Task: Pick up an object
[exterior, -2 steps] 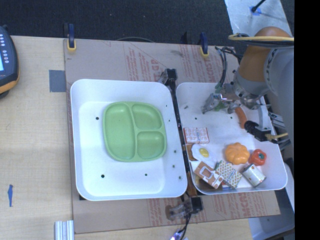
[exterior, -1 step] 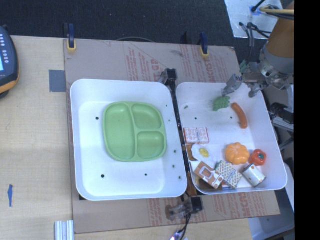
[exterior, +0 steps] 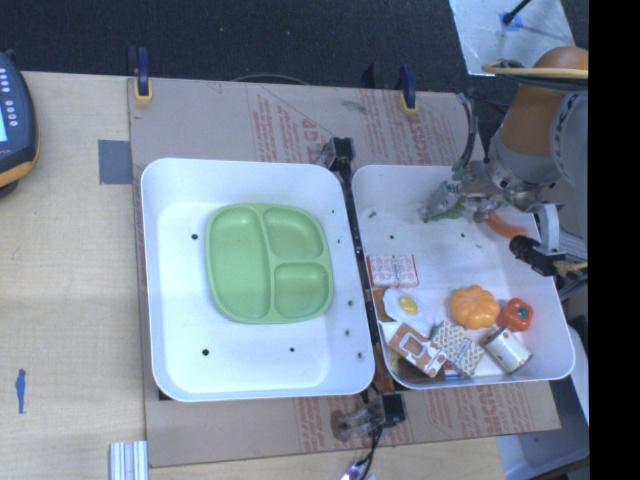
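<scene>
Two shallow white bins sit side by side on the table, the left bin (exterior: 160,268) toward the middle and the right bin (exterior: 560,358) by the table's right edge. A green divided plate (exterior: 268,263) lies flat in the left bin, roughly at its centre, with three compartments. The grey arm (exterior: 540,128) reaches in from the right, and its gripper (exterior: 445,203) hangs over the far part of the right bin, near that bin's back edge; whether it is apart or together cannot be told, as the tips are small and blurred. The objects lie well apart from it, gathered at the near end of the right bin: an orange pumpkin-like toy (exterior: 473,306), a red tomato-like piece (exterior: 516,314) just beside it, a small silver can (exterior: 506,350) at the near right corner, a fried-egg toy (exterior: 403,305), a patterned packet (exterior: 450,346), a brown carton (exterior: 413,348) and a small red-printed white box (exterior: 392,268) near the bin's left wall.
</scene>
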{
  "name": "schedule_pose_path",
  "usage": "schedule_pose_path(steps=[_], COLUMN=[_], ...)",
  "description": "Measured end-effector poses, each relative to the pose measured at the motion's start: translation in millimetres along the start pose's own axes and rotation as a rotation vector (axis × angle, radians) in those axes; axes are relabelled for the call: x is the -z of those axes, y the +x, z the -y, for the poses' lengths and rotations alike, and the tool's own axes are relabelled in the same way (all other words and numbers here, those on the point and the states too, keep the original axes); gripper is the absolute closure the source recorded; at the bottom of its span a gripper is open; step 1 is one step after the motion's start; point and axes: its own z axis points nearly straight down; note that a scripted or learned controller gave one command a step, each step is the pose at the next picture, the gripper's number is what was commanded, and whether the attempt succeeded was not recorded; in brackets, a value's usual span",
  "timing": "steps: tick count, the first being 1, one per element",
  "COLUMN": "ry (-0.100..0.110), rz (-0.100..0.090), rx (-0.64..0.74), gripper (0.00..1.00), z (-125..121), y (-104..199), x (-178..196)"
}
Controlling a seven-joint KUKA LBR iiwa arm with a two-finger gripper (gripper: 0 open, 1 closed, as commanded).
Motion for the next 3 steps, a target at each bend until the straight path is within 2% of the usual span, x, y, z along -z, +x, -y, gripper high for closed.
schedule_pose_path(steps=[1,2,3], ry=[-0.004,0.011,0.0], rz=[-0.001,-0.006,0.002], rx=[-0.003,0.0,-0.002], gripper=[0.0,0.0,0.0], z=[0,61,81], y=[-32,-11,62], x=[99,-10,-4])
